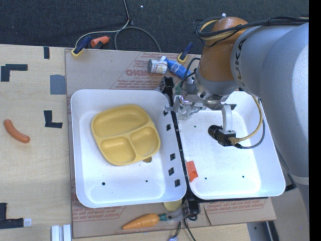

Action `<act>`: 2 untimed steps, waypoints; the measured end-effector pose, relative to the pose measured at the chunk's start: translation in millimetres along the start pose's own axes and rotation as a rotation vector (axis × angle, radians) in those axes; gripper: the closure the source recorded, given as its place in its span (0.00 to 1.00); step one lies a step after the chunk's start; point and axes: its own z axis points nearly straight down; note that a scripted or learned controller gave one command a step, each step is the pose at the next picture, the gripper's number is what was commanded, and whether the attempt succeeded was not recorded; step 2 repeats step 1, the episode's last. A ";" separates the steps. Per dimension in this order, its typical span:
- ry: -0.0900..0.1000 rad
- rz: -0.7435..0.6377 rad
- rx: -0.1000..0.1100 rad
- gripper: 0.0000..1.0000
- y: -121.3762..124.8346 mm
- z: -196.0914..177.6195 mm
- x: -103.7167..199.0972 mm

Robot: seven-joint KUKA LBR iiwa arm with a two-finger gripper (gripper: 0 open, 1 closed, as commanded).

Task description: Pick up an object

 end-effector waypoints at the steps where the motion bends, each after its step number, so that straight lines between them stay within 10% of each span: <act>1: 0.000 0.003 -0.002 1.00 -12.2 -16.5 23.5; 2: 0.000 0.003 -0.002 1.00 -12.2 -16.5 23.5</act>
